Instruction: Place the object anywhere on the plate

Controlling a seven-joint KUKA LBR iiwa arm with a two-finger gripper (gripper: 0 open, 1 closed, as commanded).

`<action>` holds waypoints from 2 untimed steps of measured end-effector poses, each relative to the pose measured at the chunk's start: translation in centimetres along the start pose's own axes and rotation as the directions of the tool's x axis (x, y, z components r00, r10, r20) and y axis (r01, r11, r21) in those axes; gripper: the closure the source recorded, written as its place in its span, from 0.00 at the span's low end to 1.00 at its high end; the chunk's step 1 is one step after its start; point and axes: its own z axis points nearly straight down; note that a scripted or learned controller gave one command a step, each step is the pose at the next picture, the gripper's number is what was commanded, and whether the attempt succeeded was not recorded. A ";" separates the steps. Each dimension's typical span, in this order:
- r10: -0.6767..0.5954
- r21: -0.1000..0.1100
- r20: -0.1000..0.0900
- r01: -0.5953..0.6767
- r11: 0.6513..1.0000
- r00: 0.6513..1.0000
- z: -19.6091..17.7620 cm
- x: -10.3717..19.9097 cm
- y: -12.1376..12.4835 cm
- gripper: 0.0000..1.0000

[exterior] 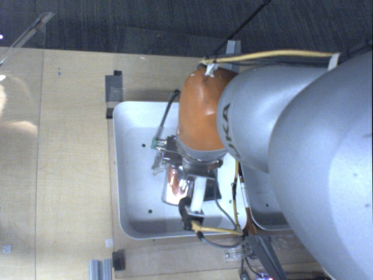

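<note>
— Grey arm (303, 156) first, since it sits closest to the lens: it comes in from the right, bulks across that whole side, and bends down over the left bin (131, 174). What about the orange band (201, 118)?

— That band stands above the wrist, over the middle of the bin, with the wrist pointing steeply down toward the bin floor.

— And the gripper (178, 185)? Can you read the fingers?

— Not clearly. The wrist body hides most of them, so I cannot tell how far apart they stand or whether anything sits between them.

— Where is the object?

— A shiny, reddish-metallic thing (173, 186) lies right under the wrist, low in the left bin toward its near wall. It looks to be touching the gripper, but a grasp cannot be confirmed.

— Anything else?

— Cables (218, 231) loop below the wrist at the bin's near rim, a yellow hose (274, 55) runs along the top of the arm, and the pale wooden bench (58, 156) spreads out to the left.
</note>
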 end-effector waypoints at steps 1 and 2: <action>0.004 -0.003 -0.003 -0.004 1.000 1.000 -1.1 0.0 0.2 1.00; -0.038 -0.004 -0.001 0.038 0.999 0.999 -2.2 -5.2 4.7 1.00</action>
